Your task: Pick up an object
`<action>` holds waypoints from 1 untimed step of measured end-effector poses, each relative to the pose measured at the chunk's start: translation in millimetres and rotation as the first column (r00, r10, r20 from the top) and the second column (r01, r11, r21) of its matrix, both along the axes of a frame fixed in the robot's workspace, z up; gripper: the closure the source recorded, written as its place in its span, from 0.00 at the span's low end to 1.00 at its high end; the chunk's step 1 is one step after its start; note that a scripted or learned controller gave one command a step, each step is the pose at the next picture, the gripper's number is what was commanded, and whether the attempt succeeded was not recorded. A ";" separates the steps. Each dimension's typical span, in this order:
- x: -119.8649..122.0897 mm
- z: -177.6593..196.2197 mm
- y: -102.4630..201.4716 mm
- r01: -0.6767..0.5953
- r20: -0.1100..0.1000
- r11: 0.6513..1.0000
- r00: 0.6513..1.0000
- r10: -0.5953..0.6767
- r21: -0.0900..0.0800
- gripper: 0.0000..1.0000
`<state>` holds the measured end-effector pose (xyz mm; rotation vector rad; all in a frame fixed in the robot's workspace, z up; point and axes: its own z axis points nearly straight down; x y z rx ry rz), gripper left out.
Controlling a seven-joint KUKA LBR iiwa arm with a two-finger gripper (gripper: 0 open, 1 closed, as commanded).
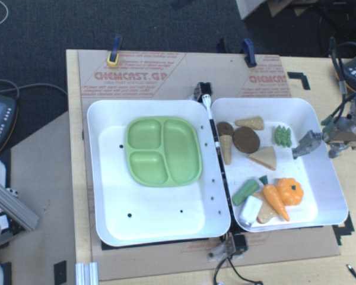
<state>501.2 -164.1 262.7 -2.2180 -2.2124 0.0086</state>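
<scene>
A brown board (166,76) with red print lies on the bench. A yellow clamp (113,57) and a blue clamp (248,52) hold its far edge. Around it the floor (77,16) is dark, with a white cord looping at the top left. Two white bins sit side by side on the board. The left bin (107,218) holds a green plate (164,151) with three sections, smooth and rounded at the corners.

The right bin (329,200) holds toy food. A brown round cookie (246,139) lies by a tan wedge (264,157). A bumpy green piece (282,135) sits near the far right. Near the front are an orange pumpkin (291,190), touching a pointed carrot (276,202), a green stick (245,191) and a white block (250,208). A tan oval (250,123), a small brown lump (225,128) and a cone (226,149) lie along the left wall.

The gripper (301,148) comes in from the right, over the right side of this bin. It is grey and small, and the arm behind it is cut off by the edge. I cannot tell if its fingers are open or closed. It is near the green piece and the wedge, but nothing shows in it.
</scene>
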 end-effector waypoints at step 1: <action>2.0 4.6 0.0 -0.002 0.010 1.000 1.000 0.002 -0.002 0.00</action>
